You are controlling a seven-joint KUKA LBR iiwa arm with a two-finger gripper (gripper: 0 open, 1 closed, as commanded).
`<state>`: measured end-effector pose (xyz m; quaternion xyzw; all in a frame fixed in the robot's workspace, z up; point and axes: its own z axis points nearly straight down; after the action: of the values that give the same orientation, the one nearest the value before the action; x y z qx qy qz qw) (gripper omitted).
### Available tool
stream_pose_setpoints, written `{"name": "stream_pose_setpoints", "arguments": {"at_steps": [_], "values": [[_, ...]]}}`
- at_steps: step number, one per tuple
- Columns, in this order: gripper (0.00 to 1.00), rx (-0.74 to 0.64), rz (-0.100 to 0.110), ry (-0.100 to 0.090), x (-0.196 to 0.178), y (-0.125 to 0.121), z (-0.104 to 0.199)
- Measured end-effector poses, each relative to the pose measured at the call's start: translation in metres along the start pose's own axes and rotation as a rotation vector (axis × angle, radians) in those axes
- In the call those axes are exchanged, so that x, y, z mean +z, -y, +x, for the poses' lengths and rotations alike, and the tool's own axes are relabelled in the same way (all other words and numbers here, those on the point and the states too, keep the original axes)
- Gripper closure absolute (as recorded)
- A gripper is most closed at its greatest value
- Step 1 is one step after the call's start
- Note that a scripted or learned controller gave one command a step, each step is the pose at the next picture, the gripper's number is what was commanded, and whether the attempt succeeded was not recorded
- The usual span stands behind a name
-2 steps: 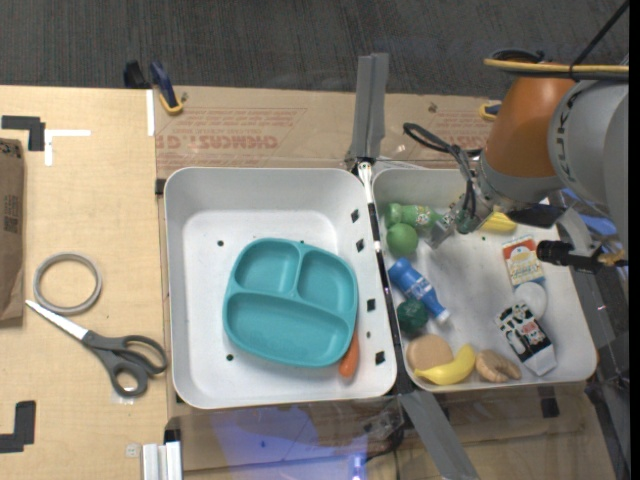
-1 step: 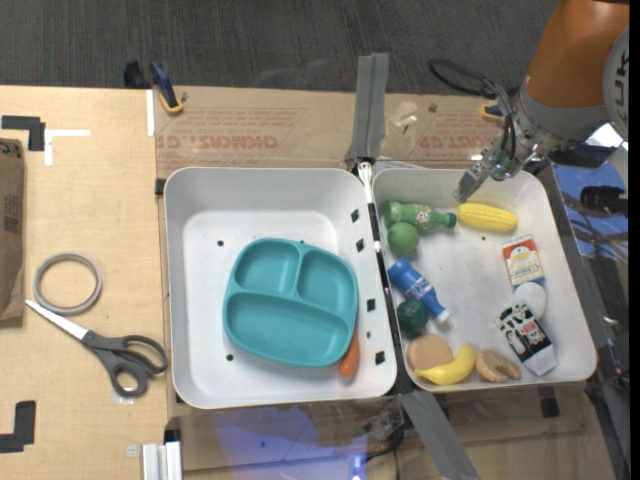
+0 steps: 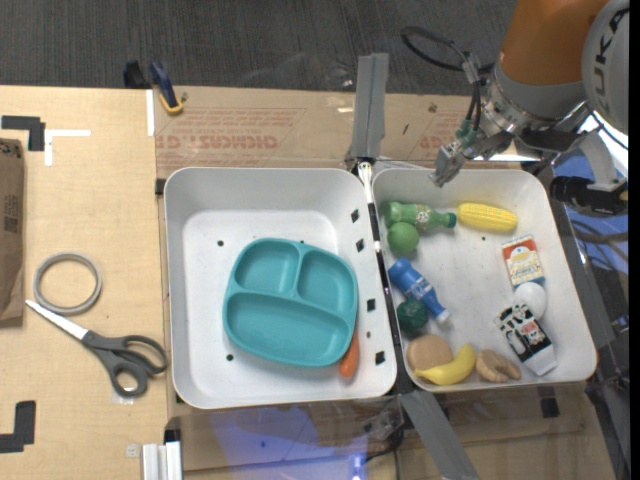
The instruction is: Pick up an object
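On the bench's [image 3: 80,128] far left lie a roll of tape [image 3: 67,282] and a pair of scissors [image 3: 108,350]. The left bin [image 3: 190,193] holds a teal divided plate [image 3: 290,303] with an orange carrot [image 3: 348,360] wedged just beside its lower right corner. The right bin [image 3: 540,183] carries the pickable clutter: a green bottle [image 3: 418,215] and a green ball [image 3: 402,236], a corn cob [image 3: 487,217], a blue bottle [image 3: 416,286], a dark green ball [image 3: 412,316], a banana [image 3: 450,366], a small carton [image 3: 521,261] and a black-and-white cow-patterned carton [image 3: 527,332].

The gripper [image 3: 447,165] hovers over that bin's back rim, carrying nothing. Whether it stands spread or closed, I cannot tell.

The corn cob looks the best target: it lies near the gripper, apart from its neighbours. A straight descent, closing across its narrow width, should work best.

The arm's upper part is cut off at the frame's top right.
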<state>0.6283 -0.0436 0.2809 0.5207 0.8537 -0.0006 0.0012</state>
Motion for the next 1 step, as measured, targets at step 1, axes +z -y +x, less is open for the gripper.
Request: {"name": "stream_pose_setpoints", "arguments": {"at_steps": [1], "values": [[1.00,-0.162,-0.001,0.001,-0.0233,0.0146,-0.0345]]}}
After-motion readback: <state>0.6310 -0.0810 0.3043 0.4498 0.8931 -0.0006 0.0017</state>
